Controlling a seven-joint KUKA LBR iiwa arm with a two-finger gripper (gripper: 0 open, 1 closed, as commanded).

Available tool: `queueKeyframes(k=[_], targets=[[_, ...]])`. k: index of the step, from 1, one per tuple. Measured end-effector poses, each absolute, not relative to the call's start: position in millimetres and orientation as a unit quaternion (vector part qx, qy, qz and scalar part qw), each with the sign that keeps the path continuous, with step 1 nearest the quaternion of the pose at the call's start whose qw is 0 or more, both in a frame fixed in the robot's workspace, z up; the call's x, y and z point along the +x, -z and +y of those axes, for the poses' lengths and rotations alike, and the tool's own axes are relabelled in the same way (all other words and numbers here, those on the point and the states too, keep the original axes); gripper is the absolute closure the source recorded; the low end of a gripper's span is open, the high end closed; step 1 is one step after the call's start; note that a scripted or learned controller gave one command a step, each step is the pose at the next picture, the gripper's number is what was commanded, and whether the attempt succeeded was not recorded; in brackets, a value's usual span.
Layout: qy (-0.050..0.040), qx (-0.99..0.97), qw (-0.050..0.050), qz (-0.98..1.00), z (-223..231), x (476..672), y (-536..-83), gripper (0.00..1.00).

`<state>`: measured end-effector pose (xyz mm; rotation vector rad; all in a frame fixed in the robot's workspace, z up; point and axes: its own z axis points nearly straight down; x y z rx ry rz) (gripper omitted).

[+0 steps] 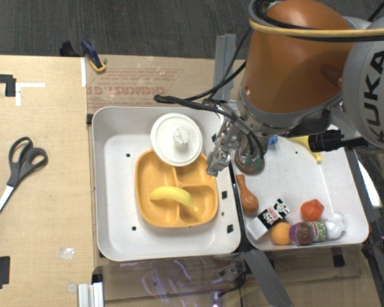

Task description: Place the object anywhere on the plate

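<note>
Banana lying on the plate — you are looking at a task that seems done.

The banana point(173, 197) is resting in the orange plate point(147, 178) inside the left bin point(109, 190), while the tool point(225, 151) is hanging beside the plate's right rim — nothing visible in it, its state I cannot tell.

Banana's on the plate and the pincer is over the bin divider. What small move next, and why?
Probably lift the pincer straight up: the banana already lies inside the yellow plate, and the pincer hangs close to the plate's right rim and the white bowl.
</note>
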<state>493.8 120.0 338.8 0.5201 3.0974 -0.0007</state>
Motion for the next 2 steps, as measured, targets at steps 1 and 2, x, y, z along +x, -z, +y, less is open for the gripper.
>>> queueKeyframes(k=[1, 2], targets=[[-0.0001, 0.165, 0.001, 0.986, 141.2, 492.2, -361.7, 1.00], [0.0004, 0.167, 0.000, 0.986, 134.1, 478.8, -347.8, 1.00]])
